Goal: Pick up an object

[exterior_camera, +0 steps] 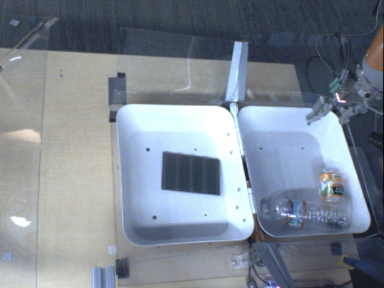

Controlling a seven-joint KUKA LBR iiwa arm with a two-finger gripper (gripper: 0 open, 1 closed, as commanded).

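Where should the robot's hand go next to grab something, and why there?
Probably forward and down toward the small jar. The gripper hangs over the right bin's far corner, holding nothing, and the jar stands nearest, just in front of the clear plastic bottle lying along the near wall. The left bin holds just a flat dark pad.

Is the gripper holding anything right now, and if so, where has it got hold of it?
Nothing is held. The gripper sits over the right bin's far right corner, while the clear plastic bottle and small can lie on the bin floor.
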